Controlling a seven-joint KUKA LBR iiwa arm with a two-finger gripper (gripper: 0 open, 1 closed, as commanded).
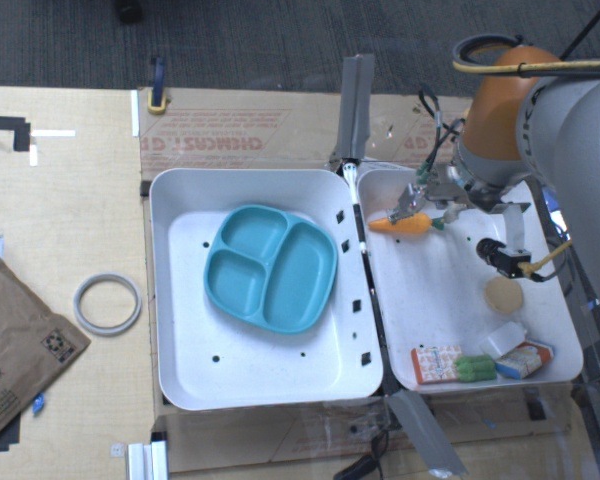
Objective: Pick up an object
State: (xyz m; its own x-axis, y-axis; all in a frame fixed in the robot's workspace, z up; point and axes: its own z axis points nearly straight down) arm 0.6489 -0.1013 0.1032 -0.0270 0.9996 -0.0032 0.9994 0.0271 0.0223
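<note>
The gripper [412, 202] hangs just above a toy carrot [402, 224] in the right bin's [435, 298] far-left corner; finger spread cannot be told.

Dark grey carpet [250, 18] runs along the far side. The pale wooden desk [60, 208] carries a tape ring [107, 302], a brown cardboard box [15, 343] at the near left, and printed cardboard sheeting [240, 128] beneath the bins.
</note>
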